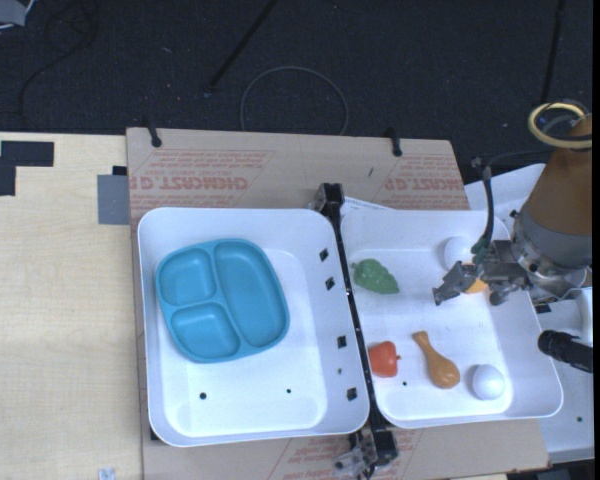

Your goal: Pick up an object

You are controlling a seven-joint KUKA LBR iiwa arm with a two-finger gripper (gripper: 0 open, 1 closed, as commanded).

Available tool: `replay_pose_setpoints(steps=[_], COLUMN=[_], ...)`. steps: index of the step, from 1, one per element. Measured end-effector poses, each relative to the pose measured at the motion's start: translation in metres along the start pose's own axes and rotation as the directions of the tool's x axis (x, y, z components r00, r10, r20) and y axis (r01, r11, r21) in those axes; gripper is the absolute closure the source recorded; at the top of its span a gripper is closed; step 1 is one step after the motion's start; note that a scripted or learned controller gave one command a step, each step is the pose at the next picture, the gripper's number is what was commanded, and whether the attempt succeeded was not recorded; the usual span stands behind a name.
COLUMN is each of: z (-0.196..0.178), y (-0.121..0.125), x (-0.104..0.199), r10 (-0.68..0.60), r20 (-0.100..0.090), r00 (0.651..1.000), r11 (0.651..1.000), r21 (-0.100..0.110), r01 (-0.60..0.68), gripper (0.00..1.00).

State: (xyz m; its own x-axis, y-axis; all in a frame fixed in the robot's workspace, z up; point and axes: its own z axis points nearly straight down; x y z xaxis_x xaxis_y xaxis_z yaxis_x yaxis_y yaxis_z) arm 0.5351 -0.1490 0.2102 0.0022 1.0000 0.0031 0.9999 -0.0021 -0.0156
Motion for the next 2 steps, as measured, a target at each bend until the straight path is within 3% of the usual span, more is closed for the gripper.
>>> replay_pose_setpoints(steps=[1,2], z=[-0.007,0.037], y=[0.003,-0.001], x=[0.0,0.0], r10=[-0.002,-0.002], r20=[0.002,0.001], r00=[1.0,1.0], r11=[1.0,1.0], r21=[-0.012,-0.008], r01=[0.002,0.002], gripper=[0.0,0.0])
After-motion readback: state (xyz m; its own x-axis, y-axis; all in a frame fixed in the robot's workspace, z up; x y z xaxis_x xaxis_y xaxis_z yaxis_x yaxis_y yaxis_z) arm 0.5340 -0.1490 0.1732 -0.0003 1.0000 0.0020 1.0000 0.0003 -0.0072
